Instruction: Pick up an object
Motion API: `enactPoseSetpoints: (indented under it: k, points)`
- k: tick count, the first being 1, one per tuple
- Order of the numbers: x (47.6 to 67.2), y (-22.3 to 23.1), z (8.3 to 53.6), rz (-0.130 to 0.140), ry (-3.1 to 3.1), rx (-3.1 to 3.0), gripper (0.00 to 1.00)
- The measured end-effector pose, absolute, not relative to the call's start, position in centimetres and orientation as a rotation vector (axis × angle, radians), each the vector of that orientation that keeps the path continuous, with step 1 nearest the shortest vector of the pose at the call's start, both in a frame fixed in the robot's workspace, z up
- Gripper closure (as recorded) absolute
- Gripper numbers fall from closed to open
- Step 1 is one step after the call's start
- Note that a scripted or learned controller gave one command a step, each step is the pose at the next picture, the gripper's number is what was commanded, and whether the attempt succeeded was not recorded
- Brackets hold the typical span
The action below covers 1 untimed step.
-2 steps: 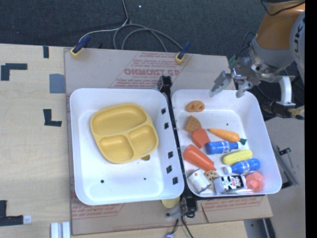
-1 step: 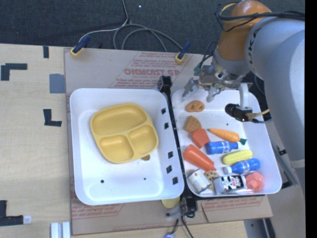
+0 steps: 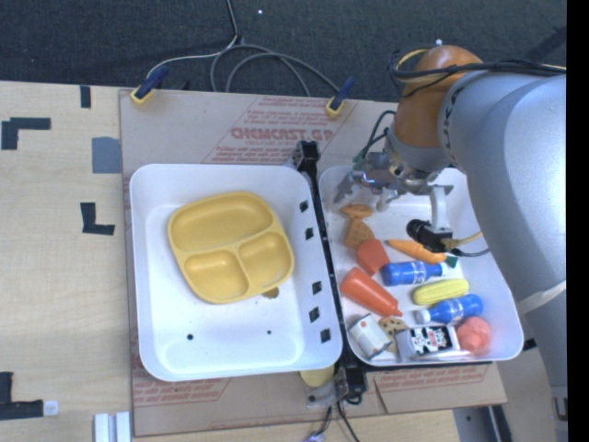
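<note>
My gripper (image 3: 368, 188) hangs low over the far left corner of the right bin (image 3: 498, 286), below the orange-banded wrist. Just under it lies a small brown piece (image 3: 357, 212), and whether they touch is unclear. Nearer in the same bin lie a tan chunk (image 3: 357, 232), a red-orange piece (image 3: 372, 257), a thin carrot (image 3: 416, 248), a blue bottle (image 3: 410, 273), an orange cone (image 3: 370, 291), a yellow corn cob (image 3: 440, 291), a second blue bottle (image 3: 453, 309), a pink ball (image 3: 475, 333), a white can (image 3: 370, 336) and a black-and-white carton (image 3: 430, 341).
The left bin (image 3: 147, 284) holds a yellow divided plate (image 3: 230, 245). A black divider strip (image 3: 317, 247) runs between the two bins. Cables loop over the cardboard at the back (image 3: 267, 63). The arm's grey body covers the right side of the view.
</note>
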<state>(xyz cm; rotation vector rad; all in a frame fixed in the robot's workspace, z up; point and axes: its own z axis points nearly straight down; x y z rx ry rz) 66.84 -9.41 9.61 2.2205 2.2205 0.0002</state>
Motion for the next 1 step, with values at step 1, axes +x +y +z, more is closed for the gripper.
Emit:
enactPoseSetpoints:
  k: [1]
  points:
    - [66.78, -9.3, 10.36, -0.002, 2.224, 2.22, 1.0]
